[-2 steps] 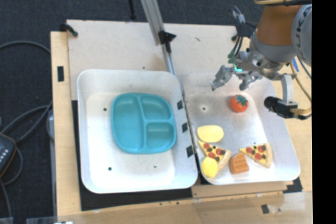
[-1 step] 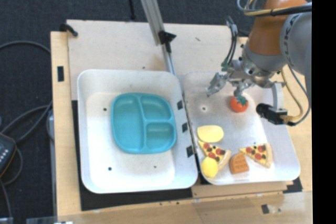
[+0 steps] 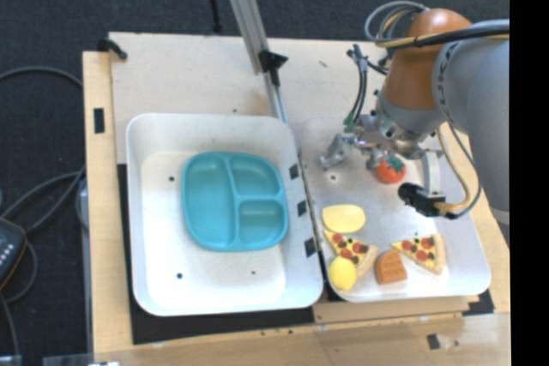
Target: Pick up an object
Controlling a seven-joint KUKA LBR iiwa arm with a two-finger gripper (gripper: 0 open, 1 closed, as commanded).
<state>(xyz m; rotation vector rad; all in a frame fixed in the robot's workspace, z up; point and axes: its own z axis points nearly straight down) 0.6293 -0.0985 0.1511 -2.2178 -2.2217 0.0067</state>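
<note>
Gripper (image 3: pixel 388 157) at the end of the grey arm is down in the right bin (image 3: pixel 467 266), right above a small red toy tomato (image 3: pixel 389 171); whether it is open or closed cannot be told. That tomato looks light, rigid and smooth, likely to roll, so a grasp across its widest middle seems best. Nearby on the bin's slick white floor lie two toy pizza slices (image 3: pixel 347 249) (image 3: pixel 422 251), a lemon (image 3: pixel 342 273) and bread (image 3: pixel 390 268); a teal tray (image 3: pixel 234 201) sits in the left bin (image 3: pixel 154 270) on the bench (image 3: pixel 189 73).
</note>
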